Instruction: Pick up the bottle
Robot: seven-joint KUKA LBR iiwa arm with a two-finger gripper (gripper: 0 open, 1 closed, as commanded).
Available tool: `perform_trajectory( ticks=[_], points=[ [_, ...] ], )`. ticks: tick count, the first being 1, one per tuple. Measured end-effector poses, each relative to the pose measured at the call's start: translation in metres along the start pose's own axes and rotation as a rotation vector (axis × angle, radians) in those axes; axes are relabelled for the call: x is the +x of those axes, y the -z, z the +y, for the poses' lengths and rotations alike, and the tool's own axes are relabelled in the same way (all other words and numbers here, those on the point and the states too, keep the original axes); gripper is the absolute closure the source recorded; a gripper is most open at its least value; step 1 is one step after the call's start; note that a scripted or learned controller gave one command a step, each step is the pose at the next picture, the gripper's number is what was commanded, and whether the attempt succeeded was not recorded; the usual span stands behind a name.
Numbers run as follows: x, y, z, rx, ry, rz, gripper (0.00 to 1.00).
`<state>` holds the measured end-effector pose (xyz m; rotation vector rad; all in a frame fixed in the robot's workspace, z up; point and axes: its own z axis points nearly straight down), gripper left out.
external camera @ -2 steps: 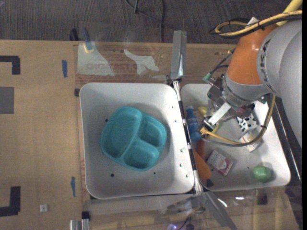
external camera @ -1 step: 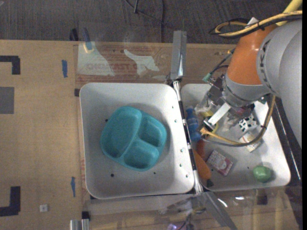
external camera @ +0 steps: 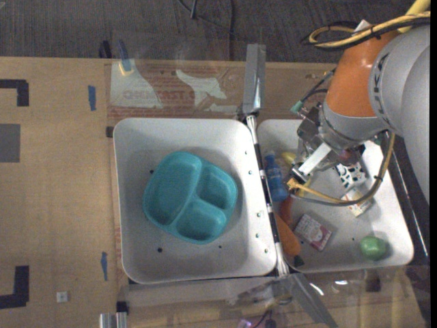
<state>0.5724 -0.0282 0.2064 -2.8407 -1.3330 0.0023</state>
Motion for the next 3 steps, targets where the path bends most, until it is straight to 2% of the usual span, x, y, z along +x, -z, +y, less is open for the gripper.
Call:
perform_trajectory(
  ticks=[1, 2, 3],
  points=[
    [0.032, 0.127, 0.002, -0.003, -0.213, -0.001, 1.0],
    [0.086, 0.147, 0.025, -0.005, -0.576, 0.003, 1.0],
    [0.072, 0.057, 0.038, -0.001, -0.619, -0.002, 1.0]
  ],
)
